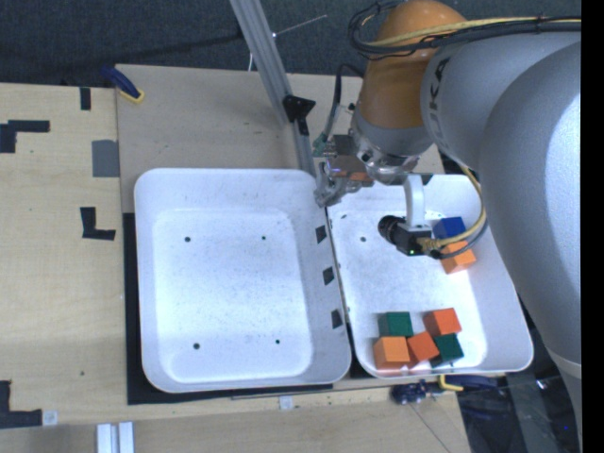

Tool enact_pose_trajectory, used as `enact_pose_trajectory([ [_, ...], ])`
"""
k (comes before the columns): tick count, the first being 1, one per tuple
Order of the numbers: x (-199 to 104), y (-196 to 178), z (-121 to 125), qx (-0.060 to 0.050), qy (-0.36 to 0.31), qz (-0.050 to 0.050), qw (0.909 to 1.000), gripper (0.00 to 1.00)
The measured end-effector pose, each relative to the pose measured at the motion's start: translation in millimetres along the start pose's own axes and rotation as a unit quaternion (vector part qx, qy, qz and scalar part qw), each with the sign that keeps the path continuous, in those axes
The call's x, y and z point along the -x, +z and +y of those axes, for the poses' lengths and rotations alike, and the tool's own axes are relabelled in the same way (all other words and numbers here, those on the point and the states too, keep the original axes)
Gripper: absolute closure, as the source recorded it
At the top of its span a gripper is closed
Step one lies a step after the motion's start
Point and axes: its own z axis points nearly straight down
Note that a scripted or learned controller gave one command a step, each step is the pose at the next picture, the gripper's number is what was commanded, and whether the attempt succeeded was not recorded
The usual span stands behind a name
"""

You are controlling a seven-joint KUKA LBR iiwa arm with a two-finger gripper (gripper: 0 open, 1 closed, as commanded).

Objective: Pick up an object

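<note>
Gripper (330, 185) at right bin's (376, 286) far-left corner, its state unclear, blocks (416, 340) clustered nearer

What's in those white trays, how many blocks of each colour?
Orange blocks: 4
Green blocks: 2
Blue block: 1
Total: 7

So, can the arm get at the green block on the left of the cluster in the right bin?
Probably yes. The green block lies uncovered in the right bin, with bare floor between it and the end effector. An orange block sits close against it, which could crowd a grasp.
</note>
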Motion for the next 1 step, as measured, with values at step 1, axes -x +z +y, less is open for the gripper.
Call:
enact_pose_trajectory([
  [1, -40.6, 5.8, 22.3, 0.001, 0.000, 0.000, 1.0000, 1.00],
])
